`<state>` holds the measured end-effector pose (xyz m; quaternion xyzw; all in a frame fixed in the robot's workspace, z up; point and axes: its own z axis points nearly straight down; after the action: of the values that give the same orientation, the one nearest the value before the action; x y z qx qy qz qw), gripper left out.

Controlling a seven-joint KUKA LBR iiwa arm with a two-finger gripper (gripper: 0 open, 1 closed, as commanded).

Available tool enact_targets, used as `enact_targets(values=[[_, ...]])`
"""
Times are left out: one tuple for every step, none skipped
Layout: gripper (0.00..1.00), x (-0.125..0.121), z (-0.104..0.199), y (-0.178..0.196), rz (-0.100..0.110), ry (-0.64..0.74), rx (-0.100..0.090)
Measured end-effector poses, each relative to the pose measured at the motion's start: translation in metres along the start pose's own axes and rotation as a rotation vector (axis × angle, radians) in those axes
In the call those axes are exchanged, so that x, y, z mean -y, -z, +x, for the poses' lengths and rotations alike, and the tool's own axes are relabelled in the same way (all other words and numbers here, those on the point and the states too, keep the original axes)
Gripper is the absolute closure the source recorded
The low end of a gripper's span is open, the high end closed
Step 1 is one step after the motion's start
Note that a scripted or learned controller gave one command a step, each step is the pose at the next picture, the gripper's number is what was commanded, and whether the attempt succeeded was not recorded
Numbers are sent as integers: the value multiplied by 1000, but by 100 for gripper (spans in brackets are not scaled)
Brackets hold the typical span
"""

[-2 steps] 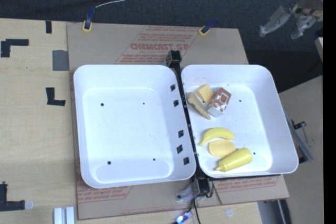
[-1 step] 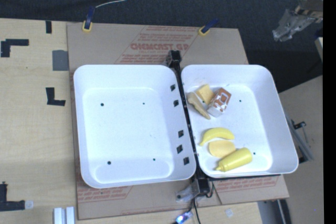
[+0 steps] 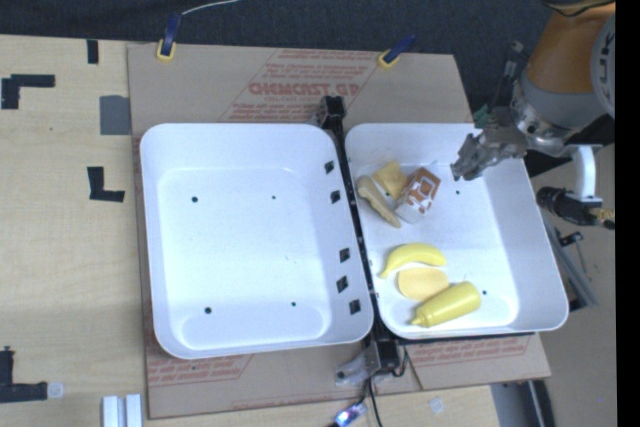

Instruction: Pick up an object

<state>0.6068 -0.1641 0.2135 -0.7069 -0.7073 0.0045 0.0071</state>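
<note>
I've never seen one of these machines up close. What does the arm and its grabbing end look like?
The arm is rounded and bulky: a broad orange band sits over a grey wrist section. From that, a darker, narrower metal gripper tapers toward the right bin. A thin dark cable or rod runs alongside the wrist.

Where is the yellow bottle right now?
The yellow bottle lies on its side in the right bin, near that bin's front edge. It sits just below the yellow banana-shaped piece, far from the gripper.
</note>
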Motion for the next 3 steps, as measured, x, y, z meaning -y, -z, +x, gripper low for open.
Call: enact_targets(values=[[100,71,-50,-9,-11,-4,4],[100,123,-61,-135,-16,-6,3],[100,120,57,6,-27,13,1]])
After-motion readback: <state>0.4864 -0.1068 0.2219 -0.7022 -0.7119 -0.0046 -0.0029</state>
